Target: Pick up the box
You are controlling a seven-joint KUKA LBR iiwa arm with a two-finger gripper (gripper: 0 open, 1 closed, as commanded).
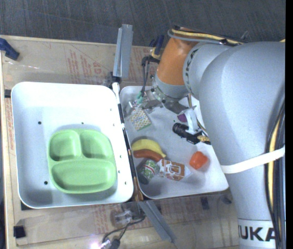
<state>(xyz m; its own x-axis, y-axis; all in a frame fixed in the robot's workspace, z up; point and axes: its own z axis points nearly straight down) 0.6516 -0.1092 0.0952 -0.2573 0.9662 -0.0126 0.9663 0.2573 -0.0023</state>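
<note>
1. The gripper (pixel 144 104) is low over the far left corner of the right bin (pixel 216 183). Whether it is open or closed cannot be told from this angle.
2. The box (pixel 140 119), small and check-patterned, lies on the bin floor just in front of the gripper, close to the bin's left wall. Whether the two touch is unclear.
3. Nearer the camera lies a banana (pixel 147 146) with a red thing (pixel 145 154) tucked against its near side.
4. A can (pixel 147 170) lies just beyond that, touching a carton (pixel 172 169) on its right.
5. An orange-red piece (pixel 199 160) lies apart, right of the carton.
6. The arm (pixel 239 102) covers the bin's right side, its orange band (pixel 173 61) above the gripper.
7. The left bin (pixel 27 97) holds a green divided plate (pixel 82 161).
</note>
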